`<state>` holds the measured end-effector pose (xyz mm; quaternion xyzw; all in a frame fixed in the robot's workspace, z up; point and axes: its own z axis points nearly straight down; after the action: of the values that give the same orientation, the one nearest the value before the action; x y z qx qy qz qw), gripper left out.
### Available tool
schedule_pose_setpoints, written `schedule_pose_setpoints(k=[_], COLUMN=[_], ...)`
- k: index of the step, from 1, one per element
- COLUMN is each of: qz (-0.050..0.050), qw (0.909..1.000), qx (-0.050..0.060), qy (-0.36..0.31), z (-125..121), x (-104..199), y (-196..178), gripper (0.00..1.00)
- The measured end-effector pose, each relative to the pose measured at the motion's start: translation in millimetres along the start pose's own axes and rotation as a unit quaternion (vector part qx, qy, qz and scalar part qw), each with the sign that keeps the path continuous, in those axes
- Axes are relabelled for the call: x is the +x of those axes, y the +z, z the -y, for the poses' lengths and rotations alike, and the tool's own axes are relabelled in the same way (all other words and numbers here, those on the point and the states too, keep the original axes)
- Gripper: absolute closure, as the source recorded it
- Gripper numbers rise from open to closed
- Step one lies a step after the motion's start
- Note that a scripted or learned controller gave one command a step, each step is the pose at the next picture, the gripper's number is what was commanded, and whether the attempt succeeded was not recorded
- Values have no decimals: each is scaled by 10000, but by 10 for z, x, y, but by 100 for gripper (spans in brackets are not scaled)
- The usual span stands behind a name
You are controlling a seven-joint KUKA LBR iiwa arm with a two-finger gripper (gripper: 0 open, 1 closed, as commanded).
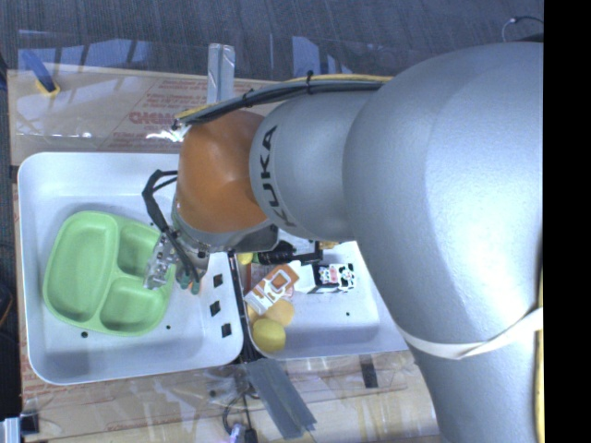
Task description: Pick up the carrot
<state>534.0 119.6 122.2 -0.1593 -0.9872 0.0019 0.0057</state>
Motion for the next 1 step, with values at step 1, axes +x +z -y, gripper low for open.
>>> schedule_pose_setpoints(k=[1], qz=[49], qw=[9838], qx=[-37], qy=[1791], z=[-348], x=[543], y=[-1158], gripper=[100])
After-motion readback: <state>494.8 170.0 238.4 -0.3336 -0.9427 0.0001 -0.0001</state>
